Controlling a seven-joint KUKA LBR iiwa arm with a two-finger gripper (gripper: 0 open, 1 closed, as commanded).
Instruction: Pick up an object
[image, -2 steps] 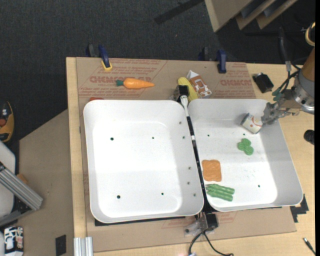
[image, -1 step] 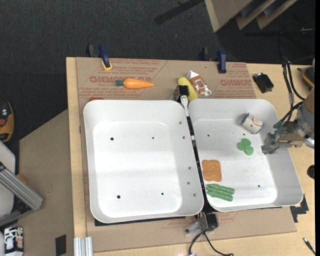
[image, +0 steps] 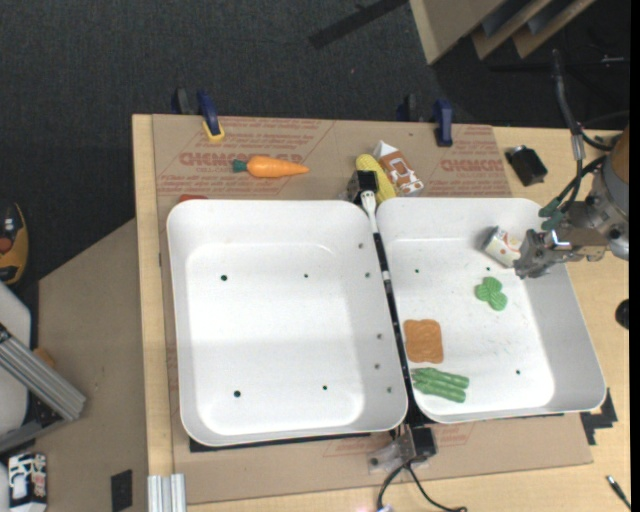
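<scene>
Two shallow white bins sit side by side on a bench. Nearest the viewer, by the front edge of the right bin, lies a green bean-pod toy; just behind it, against the bin's left wall, a flat brown piece like toast. Toward the middle lies a small green leafy toy; it looks light and rigid, best pinched across its narrow width. The gripper hovers just beyond it near the bin's right rim, beside a small white block. Whether it is apart or together cannot be told. Behind the bins lie a carrot and a banana.
</scene>
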